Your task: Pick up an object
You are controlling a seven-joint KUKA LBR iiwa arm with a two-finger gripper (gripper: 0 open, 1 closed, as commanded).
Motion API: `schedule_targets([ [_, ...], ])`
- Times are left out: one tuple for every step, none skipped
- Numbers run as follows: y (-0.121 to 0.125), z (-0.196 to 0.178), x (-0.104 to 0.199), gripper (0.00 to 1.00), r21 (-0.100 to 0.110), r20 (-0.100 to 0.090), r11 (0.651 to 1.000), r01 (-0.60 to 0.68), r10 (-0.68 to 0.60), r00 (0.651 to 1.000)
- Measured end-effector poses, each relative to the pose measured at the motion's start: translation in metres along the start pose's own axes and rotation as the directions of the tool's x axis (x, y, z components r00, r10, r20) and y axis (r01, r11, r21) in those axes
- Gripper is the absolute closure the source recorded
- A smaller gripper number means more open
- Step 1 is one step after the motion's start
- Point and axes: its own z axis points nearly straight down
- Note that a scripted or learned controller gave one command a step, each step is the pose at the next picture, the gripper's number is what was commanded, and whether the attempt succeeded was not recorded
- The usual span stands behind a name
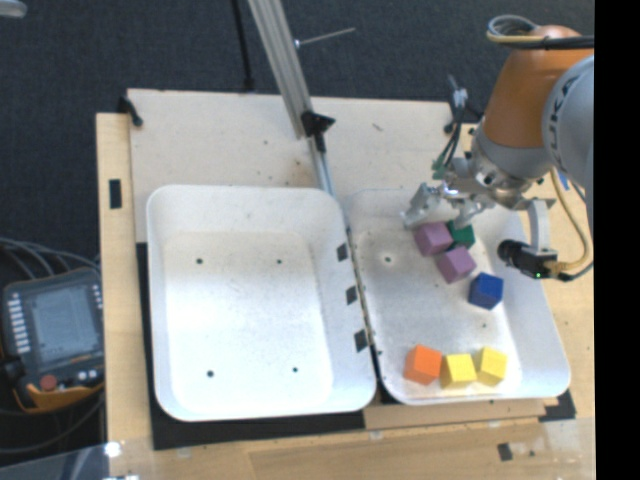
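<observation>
The counter (118,268) is showing its wooden front edge nearest the camera, carrying 2 shallow white bins side by side. Off its left edge, a grey control pendant (55,333) is lying on the dark floor. The left bin (250,303) is sitting next to the right bin (400,268), their rims touching along the middle. A slanted metal rail (285,68) is running down from the top toward the gap between the bins.

In the right bin, 3 cubes are lining up along the near rim: an orange cube (423,364), a yellow cube (459,369) and a second yellow cube (492,364), each touching the next. Farther back, 2 purple cubes (434,237) are lying close together, with a green cube (462,235) just beside the upper one and a blue cube (486,290) near the lower one.

The hand (440,204) is hanging just above the upper purple cube and the green cube. I cannot tell how wide it is standing, and nothing is showing as gripped.
</observation>
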Motion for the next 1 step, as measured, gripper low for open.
schedule_targets([
  [-0.0033,0.0596,-0.0091,0.0,0.001,0.0,1.0,0.0,0.0,1.0],
])
